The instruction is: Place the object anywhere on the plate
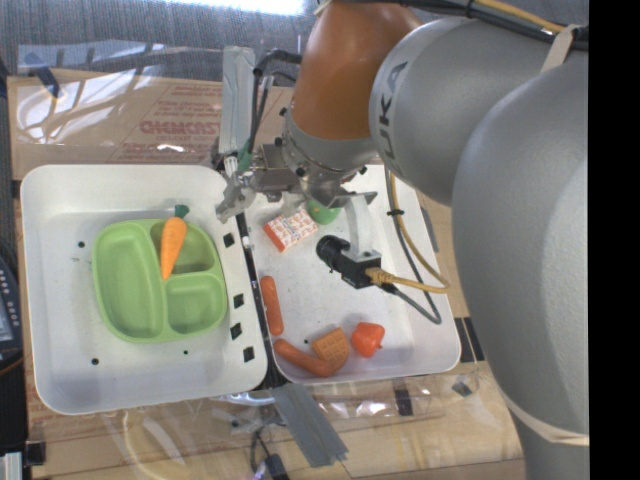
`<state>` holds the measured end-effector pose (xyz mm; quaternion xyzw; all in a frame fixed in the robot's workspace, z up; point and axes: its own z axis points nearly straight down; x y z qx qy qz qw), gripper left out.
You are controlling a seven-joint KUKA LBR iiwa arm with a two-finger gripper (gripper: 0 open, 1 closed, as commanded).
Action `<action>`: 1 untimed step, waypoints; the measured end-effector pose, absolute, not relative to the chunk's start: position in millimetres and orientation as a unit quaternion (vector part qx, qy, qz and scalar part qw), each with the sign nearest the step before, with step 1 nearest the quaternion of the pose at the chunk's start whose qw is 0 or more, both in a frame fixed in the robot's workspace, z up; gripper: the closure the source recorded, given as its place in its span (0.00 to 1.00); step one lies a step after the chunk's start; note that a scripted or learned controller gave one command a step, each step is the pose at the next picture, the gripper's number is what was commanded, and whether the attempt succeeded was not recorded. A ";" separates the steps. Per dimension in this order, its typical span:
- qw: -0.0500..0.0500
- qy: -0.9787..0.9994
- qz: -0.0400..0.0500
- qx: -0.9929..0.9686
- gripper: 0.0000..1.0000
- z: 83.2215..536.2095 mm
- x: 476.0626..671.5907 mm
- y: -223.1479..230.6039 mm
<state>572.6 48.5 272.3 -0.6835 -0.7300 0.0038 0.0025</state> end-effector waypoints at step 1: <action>0.001 -0.791 0.002 -0.612 0.00 247.4 606.8 -5.2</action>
